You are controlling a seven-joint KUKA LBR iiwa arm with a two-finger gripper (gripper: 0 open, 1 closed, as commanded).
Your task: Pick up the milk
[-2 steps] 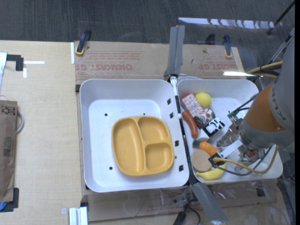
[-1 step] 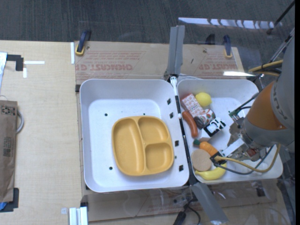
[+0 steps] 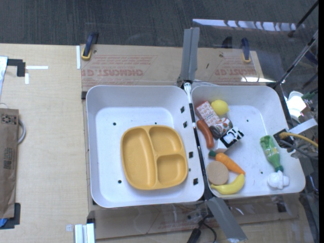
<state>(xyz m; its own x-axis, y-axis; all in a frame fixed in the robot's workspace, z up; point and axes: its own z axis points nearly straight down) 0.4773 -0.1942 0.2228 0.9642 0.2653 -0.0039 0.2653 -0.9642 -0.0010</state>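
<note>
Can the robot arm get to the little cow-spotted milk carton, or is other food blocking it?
Probably yes. The milk carton lies in the right bin with its top uncovered. A hot dog, a snack box and a carrot crowd it closely, so a grab from above seems possible but tight.

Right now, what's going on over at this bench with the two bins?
A robot arm sits at the far right edge, apparently not yet reaching in. Nothing is being handled. The right bin holds toy food: a black-and-white milk carton, a lemon, a hot dog, a carrot, a banana and a green bottle. The left bin holds a yellow divided plate.
</note>
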